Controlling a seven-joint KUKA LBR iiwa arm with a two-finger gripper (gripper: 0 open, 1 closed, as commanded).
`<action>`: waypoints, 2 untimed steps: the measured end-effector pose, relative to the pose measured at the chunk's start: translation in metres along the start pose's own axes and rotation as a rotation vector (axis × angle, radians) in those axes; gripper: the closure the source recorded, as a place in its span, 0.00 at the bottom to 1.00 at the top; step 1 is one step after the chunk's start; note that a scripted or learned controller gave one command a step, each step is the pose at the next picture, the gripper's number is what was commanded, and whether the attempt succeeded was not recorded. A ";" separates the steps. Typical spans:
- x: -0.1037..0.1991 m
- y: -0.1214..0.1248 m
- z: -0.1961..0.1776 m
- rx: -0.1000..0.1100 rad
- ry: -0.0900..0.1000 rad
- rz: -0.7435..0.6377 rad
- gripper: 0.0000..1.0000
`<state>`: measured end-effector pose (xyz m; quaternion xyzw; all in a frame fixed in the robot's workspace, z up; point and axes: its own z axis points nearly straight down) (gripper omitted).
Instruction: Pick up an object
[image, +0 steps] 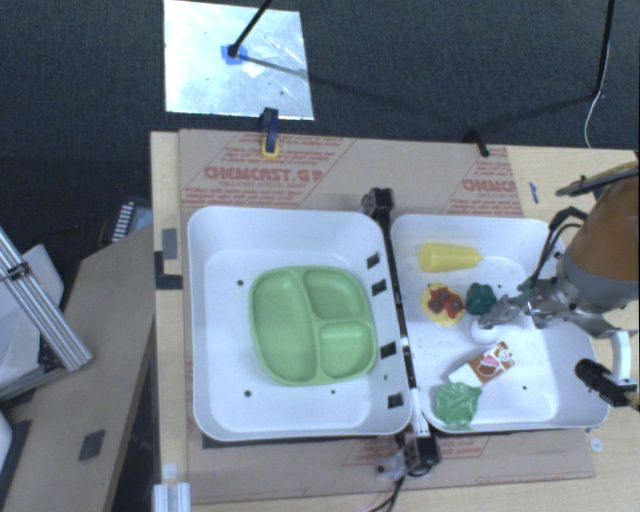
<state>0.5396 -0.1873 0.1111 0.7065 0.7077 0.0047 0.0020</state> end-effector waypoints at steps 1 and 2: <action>0.000 0.003 -0.003 -0.007 -0.003 -0.002 0.00; -0.001 0.002 -0.011 -0.005 -0.006 -0.001 1.00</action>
